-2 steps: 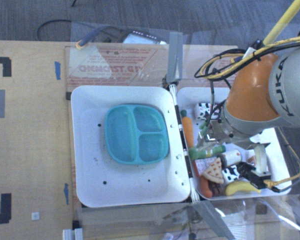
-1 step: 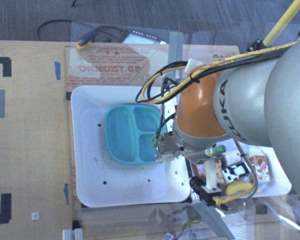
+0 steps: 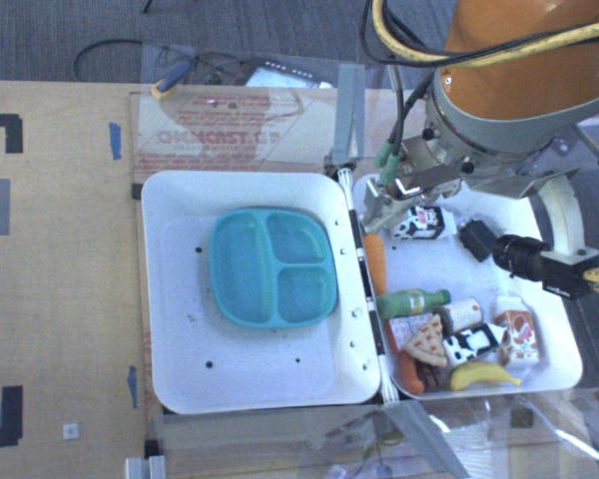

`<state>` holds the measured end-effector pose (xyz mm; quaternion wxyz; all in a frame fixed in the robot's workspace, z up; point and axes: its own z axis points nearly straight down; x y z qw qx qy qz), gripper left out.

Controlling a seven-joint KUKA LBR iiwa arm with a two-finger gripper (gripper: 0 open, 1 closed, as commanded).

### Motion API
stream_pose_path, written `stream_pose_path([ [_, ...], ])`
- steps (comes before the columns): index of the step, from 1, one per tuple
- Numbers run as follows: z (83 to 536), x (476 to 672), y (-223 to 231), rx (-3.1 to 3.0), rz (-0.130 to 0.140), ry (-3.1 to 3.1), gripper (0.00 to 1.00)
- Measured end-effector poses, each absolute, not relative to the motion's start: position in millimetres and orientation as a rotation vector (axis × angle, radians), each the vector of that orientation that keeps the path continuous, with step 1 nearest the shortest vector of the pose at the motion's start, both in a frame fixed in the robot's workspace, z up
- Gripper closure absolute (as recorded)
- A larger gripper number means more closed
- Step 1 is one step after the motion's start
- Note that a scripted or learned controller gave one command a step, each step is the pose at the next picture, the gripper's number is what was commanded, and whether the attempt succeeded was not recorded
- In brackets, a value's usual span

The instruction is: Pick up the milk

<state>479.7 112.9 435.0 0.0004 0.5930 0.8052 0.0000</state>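
A: Where the arm (image 3: 519,58) fills the upper right of the frame, what lies beneath?

B: Its gripper (image 3: 394,200), over the right bin (image 3: 559,327); I cannot tell its state.

A: The milk?

B: One cow-patterned carton (image 3: 419,224) just right of the gripper, another (image 3: 474,344) at lower right.

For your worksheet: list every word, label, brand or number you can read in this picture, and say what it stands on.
Red print on the clear sheet behind the left bin: mirrored and faint, unreadable.
Green bottle label: too small.
Cow-patterned cartons: no legible text.
Red and white carton: blurred.
Nothing reads clearly.
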Motion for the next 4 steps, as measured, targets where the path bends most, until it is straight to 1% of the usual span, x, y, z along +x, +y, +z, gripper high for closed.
stream_pose_path([
  [1,206.4,502.0,170.7,1.91,-0.001,2.496,1.0],
  [2,344.9,503.1,135.4,2.092,-0.001,2.344,1.0],
  [3,346.4,516.1,-21.9,2.034,0.0,2.392,1.0],
  [4,346.5,516.2,-21.6,2.033,0.0,2.392,0.0],
])
